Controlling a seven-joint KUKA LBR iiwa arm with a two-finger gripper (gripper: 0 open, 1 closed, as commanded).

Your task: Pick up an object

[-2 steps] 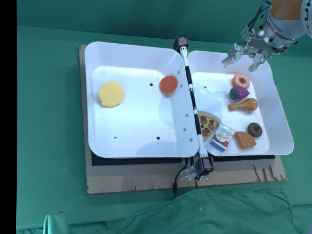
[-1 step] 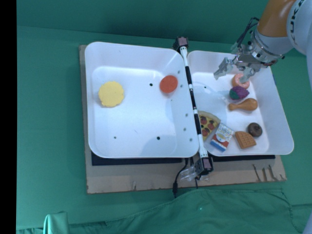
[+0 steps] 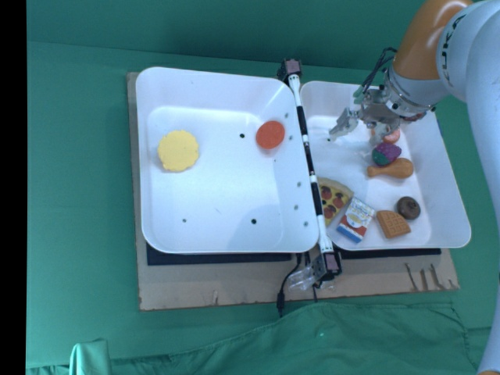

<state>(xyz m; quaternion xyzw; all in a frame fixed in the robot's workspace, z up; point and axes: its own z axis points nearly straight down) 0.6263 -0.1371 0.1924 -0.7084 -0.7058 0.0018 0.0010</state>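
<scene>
1. Hovering over the far part of the right-hand shallow white bin [image 3: 449,209], the grey arm with the orange band [image 3: 437,33] carries its two-finger gripper [image 3: 361,126] above bare bin floor; I judge this to be the approach step, with no object chosen yet by contact.

2. Candidate objects lie in that bin: a purple and pink toy piece [image 3: 384,153] just beside the claw, an orange toy drumstick [image 3: 393,169] touching or nearly touching it, a brown toy doughnut [image 3: 408,207], a tan waffle-like wedge [image 3: 393,224], a small blue, white and red carton [image 3: 356,218] and a toy pizza slice [image 3: 334,195] near the divider.

3. In the left-hand white bin [image 3: 156,92] lie a flat yellow disc [image 3: 179,150] and a flat orange-red disc [image 3: 270,134], well apart.

4. The claw looks spread, one finger pointing toward the divider and the other near the purple piece; nothing sits between the fingers, and they seem to touch no object.

5. The next move likely calls for centring over one item, probably the purple piece or drumstick, then descending and closing; crowding there risks a nudge instead of a grasp.
</scene>
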